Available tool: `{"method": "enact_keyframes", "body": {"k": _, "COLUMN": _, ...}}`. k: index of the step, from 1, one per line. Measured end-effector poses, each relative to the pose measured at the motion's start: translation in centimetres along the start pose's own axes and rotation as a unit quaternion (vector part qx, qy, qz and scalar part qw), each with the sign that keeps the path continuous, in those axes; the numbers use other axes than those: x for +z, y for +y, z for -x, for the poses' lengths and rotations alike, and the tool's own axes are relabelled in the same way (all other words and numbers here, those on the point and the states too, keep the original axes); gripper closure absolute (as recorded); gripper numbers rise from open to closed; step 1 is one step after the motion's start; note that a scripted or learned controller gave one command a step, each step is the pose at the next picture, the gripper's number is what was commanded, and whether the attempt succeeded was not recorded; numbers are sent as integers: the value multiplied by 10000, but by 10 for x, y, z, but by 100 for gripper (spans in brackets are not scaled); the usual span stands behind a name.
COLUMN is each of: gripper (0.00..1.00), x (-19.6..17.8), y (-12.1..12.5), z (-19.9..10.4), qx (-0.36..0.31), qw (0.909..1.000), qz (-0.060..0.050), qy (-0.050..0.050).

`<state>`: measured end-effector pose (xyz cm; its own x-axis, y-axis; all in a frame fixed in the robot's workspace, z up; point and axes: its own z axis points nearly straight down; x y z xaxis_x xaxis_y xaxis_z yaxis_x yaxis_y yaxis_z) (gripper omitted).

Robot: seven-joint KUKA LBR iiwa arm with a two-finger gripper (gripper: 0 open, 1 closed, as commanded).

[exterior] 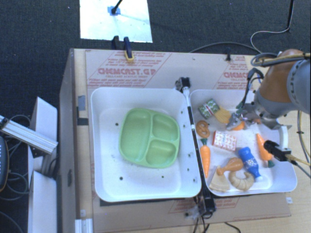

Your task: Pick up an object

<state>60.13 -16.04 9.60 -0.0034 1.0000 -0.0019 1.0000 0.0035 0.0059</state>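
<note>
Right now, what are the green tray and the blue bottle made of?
The green tray looks like moulded plastic: smooth, even pale green, rounded compartments, soft sheen. The blue bottle is probably toy plastic too: bright solid colour and white cap, though it is too small to be sure.

The arm (286,84) reaches in from the right, claw (239,118) low.

I see a green divided plate (149,138) in the left bin (104,144). Far behind the bench, a white sheet (115,13) lies on the dark floor (34,38).
</note>
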Motion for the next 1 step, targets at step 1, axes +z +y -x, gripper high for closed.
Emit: {"method": "enact_keyframes", "body": {"k": 1, "gripper": 100, "x": -90, "y": 7, "z": -81, "qx": -5, "qw": 10000, "qz": -9, "qy": 12}}
